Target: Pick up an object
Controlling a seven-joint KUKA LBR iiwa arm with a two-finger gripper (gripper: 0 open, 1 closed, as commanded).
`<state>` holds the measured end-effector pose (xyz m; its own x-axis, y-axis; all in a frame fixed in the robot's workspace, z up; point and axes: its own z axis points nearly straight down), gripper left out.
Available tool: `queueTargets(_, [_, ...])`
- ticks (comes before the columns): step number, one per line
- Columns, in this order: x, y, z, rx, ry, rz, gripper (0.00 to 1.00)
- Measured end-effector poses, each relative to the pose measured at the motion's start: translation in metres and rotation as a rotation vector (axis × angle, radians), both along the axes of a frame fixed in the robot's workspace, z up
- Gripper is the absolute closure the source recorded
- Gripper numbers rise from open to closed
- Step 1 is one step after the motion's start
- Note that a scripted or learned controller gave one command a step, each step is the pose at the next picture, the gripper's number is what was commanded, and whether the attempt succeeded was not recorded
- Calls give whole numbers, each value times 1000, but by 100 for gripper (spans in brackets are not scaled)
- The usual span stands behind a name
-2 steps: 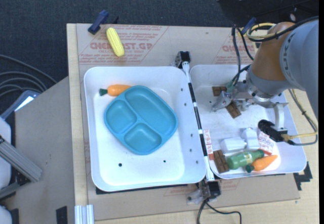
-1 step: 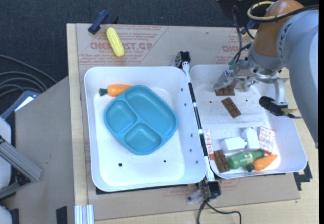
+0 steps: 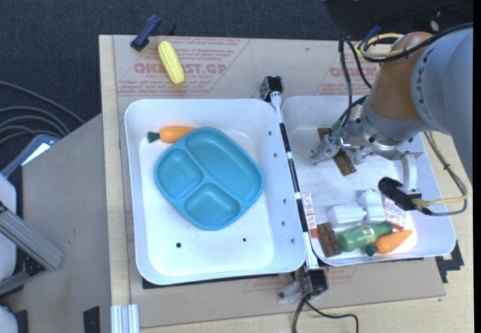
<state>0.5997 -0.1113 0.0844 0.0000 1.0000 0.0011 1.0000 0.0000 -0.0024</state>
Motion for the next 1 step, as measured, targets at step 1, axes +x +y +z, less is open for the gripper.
queueTargets(1, [62, -18, 1, -2, -3, 2, 0])
